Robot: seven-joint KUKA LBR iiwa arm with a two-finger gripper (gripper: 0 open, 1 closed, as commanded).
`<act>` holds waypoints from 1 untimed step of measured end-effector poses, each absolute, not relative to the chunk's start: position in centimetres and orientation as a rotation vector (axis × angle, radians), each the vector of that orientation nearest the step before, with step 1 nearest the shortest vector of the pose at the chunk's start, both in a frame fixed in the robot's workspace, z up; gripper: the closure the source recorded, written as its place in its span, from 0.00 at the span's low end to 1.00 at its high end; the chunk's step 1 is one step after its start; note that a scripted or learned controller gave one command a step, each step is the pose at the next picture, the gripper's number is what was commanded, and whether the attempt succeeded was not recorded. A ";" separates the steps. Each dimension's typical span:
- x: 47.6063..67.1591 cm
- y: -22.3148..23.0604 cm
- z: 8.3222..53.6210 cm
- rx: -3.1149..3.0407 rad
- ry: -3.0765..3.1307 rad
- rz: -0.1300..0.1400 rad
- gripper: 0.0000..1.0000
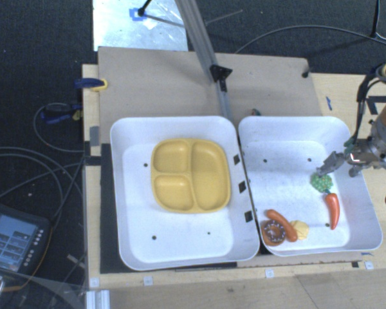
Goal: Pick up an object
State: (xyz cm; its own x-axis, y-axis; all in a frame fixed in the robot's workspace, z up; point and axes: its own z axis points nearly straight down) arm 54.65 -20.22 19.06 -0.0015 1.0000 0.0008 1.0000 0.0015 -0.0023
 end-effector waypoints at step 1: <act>53.6 -20.0 13.9 -2.218 -2.218 0.003 0.00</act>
